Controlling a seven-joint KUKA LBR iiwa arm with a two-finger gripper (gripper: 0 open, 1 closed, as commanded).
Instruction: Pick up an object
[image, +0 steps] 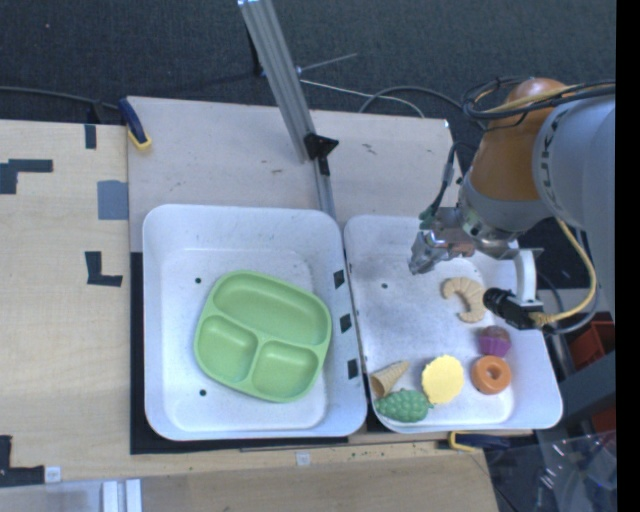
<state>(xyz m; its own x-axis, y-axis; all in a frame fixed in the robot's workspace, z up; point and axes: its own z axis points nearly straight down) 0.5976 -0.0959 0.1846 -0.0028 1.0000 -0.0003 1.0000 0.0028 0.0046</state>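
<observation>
Grey hand (432, 250) hovers over right bin (400, 300), left of croissant (465, 297); finger state unclear; nothing picked yet.

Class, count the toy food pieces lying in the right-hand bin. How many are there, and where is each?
6. Croissant in the middle; purple piece and orange ring at the right; yellow disc, green bumpy piece and cone along the near edge. The arm may hide others.

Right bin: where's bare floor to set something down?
Bare floor runs down the right bin's left-centre, from below the gripper to above the cone. The near-right corner is crowded: croissant, purple piece, orange ring, yellow disc, green cluster.
</observation>
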